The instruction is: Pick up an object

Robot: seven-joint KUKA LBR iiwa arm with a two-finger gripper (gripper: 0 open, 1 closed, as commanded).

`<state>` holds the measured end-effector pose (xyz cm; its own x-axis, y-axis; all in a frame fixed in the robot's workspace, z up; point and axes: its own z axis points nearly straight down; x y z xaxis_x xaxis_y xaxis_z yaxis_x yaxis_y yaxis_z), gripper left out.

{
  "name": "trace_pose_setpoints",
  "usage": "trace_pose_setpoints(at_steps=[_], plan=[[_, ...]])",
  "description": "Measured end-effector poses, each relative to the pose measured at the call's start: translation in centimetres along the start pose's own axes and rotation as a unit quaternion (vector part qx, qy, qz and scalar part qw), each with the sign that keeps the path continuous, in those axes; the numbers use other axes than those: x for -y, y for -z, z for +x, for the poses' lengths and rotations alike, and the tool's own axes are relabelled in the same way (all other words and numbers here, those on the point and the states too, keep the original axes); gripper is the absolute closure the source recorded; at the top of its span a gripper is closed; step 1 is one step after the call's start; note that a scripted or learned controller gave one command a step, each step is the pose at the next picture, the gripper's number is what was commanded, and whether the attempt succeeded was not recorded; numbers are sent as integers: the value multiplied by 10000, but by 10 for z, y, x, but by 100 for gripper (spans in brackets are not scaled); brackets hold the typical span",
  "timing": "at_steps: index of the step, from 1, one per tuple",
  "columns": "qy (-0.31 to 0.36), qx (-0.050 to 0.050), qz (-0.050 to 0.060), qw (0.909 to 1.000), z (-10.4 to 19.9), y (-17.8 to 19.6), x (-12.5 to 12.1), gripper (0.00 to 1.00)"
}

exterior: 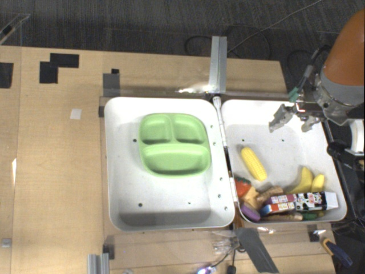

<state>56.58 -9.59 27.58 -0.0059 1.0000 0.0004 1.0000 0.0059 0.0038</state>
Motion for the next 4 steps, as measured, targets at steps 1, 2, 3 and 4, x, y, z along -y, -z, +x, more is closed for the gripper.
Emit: trace_pose_setpoints(at_steps=[1, 2, 3, 4], plan=[[-411, -1, 8, 9992, 30, -82, 20, 0], [-189, 0, -13, 9998, 13, -183, 19, 0], [-184, -11, -44, 9998, 14, -171, 16, 100], [-444, 2, -8, 9990, 45, -61, -12, 100]])
